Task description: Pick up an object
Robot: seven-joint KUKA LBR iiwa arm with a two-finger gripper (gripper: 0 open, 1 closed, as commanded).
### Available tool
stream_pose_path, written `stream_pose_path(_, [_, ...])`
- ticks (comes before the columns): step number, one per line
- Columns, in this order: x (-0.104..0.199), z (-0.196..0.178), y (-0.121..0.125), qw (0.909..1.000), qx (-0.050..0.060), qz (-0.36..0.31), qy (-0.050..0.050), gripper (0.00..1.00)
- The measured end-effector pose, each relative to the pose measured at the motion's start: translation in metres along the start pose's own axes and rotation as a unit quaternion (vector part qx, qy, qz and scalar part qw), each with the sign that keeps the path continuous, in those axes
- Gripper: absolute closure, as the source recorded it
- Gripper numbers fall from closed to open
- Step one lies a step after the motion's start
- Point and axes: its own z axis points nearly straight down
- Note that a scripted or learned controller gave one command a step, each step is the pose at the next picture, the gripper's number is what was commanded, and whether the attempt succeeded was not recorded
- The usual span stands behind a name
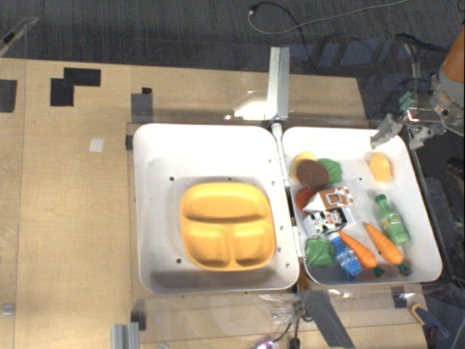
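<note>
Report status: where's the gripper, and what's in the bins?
Gripper over right bin's far right corner, holding nothing. Toy food piled in right bin; nearest is yellow piece. Yellow tray in left bin. Nothing blocking.

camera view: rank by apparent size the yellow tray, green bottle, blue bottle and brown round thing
1. yellow tray, by far the largest, in the left bin.
2. green bottle.
3. blue bottle and brown round thing: these look about alike, and the blue bottle is partly covered by a carrot, so I won't rank them.
</note>
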Motion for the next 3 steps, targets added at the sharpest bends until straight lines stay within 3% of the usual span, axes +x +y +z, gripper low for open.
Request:
stream_pose_path(1, [-0.028, -0.04, 0.041, 0.961, -0.001, 0.277, 0.0, 0.0])
stream_pose_path(2, [-0.006, -0.079, 0.053, 0.9759, -0.001, 0.218, 0.0, 0.0])
stream_pose_path(3, [-0.013, -0.093, 0.053, 0.9054, 0.0, 0.425, 0.0, 0.0])
